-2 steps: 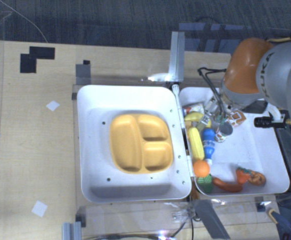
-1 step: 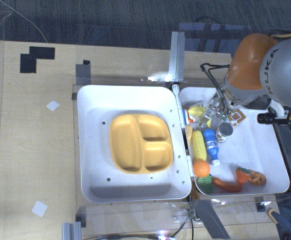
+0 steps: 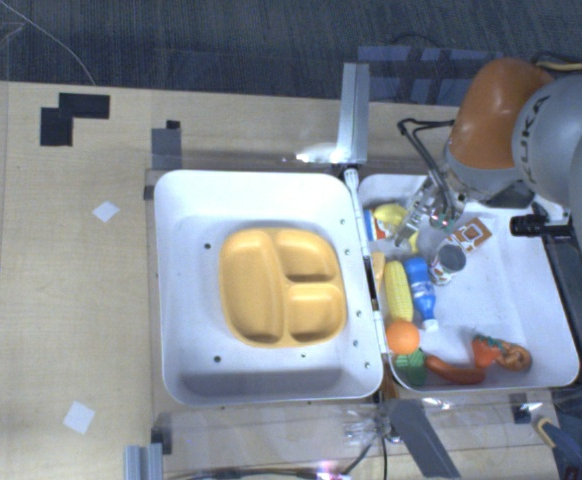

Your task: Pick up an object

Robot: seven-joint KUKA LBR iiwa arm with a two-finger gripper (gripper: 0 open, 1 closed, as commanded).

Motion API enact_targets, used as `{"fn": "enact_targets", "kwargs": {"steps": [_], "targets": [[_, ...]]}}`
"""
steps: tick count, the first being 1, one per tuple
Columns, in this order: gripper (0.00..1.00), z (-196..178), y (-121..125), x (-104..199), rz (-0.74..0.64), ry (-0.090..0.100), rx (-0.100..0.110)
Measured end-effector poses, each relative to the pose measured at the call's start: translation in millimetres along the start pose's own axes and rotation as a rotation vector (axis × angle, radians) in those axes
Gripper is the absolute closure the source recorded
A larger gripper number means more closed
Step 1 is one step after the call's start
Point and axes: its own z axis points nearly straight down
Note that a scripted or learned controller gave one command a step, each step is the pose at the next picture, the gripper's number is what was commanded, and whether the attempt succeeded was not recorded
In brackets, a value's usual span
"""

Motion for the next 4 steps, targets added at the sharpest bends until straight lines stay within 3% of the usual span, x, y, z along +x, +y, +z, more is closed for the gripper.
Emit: {"fn": "enact_targets", "kwargs": {"steps": [1,2,4], "targets": [[0.0,3,1,3,-0.002,0.01,0.001],[1.0,-12,1,-2,-0.003,-0.011,-0.002],[1.0,-39,4,-7,-0.011,-0.029,-0.009]]}}
